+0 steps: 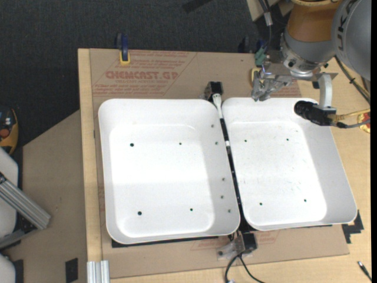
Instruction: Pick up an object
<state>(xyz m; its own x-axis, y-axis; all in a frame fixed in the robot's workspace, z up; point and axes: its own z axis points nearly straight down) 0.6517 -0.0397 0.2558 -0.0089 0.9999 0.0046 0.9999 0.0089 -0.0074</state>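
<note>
My gripper [261, 93] hangs from the grey and orange arm [315, 16] at the back of the bench. It sits just above the far rim of the right bin [330, 175], near that bin's back left corner. The left bin [112, 175] lies beside it, apart from the gripper. Both bins show white floors marked with a few small dark dots.
A black part on a white bracket [312, 112] reaches over the right bin's back right rim, with cables trailing right. A black clip [213, 89] sits at the back of the seam between the bins. The bins rest on a cardboard sheet [153, 69], with a blue clamp [123, 45] at its back edge.
</note>
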